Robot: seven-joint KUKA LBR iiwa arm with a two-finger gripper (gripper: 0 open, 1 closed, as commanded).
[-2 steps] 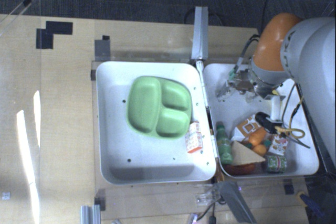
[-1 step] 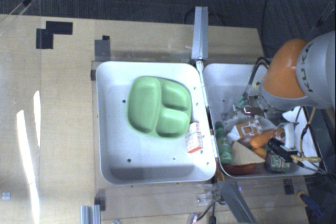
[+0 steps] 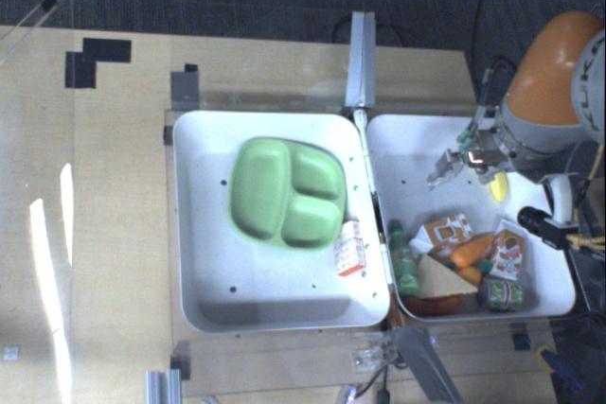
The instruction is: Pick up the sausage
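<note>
One sausage (image 3: 443,305) lies near the bin's front wall; gripper (image 3: 453,163) well above.

Tool (image 3: 445,169) hangs over right bin (image 3: 407,139) — sausage (image 3: 441,305) near its front wall.

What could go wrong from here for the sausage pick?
The sausage lies against the right bin's near wall, partly under the sandwich wedge, so the pincer may catch the wall. The green bottle and carrot crowd it, so a wrong item could be grabbed.
</note>
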